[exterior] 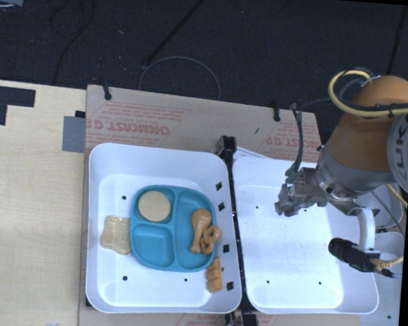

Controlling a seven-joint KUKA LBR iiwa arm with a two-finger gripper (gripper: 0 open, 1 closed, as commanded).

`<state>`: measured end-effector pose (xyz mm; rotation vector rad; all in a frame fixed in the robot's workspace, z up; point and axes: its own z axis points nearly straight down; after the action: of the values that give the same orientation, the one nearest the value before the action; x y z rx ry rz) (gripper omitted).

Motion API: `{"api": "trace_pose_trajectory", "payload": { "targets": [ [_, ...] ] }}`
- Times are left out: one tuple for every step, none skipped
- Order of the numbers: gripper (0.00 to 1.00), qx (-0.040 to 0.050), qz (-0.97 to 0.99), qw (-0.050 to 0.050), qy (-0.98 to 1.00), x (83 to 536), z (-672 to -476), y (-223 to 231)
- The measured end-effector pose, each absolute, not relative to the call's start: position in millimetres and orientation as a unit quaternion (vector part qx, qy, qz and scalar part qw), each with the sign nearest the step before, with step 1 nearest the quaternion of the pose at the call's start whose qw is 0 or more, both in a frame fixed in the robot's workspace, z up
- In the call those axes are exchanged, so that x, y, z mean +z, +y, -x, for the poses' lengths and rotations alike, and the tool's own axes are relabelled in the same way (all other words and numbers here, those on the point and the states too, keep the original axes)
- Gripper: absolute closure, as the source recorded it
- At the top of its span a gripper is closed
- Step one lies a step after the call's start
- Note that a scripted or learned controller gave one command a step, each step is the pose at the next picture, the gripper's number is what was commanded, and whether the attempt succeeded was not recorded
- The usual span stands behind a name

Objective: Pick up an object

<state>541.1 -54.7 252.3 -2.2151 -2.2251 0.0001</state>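
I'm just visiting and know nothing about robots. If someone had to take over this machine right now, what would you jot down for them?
Gripper: over the upper left part of the right bin, with nothing seen between its fingers; open or shut is hard to tell.
Things: all in the left bin. Blue divided plate carries a round cracker and a pretzel-like piece. A pale slice lies at the plate's left edge, a small brown piece at its lower right.
Done: nothing picked up.
Left: move to the left bin, grasp one item, lift.
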Motion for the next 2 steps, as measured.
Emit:
{"api": "trace_pose_trajectory", "payload": {
  "targets": [
    [1.0, 0.001, 0.706, 0.001, -0.708, 241, -552.6, -9],
    [1.0, 0.0001, 0.706, 0.001, -0.709, 239, -586.2, 39]
  ]
}}
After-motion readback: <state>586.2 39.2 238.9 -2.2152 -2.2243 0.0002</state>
